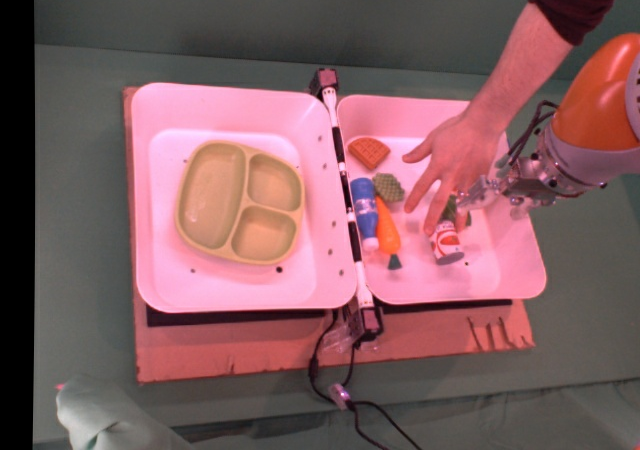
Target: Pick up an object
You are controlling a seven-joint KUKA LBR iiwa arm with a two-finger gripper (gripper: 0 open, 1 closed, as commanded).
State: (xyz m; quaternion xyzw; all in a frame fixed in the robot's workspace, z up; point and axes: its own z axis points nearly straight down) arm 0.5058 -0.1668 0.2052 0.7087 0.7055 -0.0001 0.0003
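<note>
Objects: toy carrot (388, 229), blue bottle (364, 202), waffle (368, 151) and red-labelled can (447, 243) lie unlifted in right bin (520, 268) | gripper (478, 196) above bin, nothing seen gripped, opening cannot be told | human hand (448, 163) is reaching in | pick not yet made

We see a person's hand (452, 163) reaching into the right bin (520, 268) beside the gripper (478, 196), above a small can (446, 243). A carrot (388, 230), bottle (364, 204) and waffle (368, 151) lie nearby. The left bin (170, 108) holds a green divided tray (240, 202).
</note>
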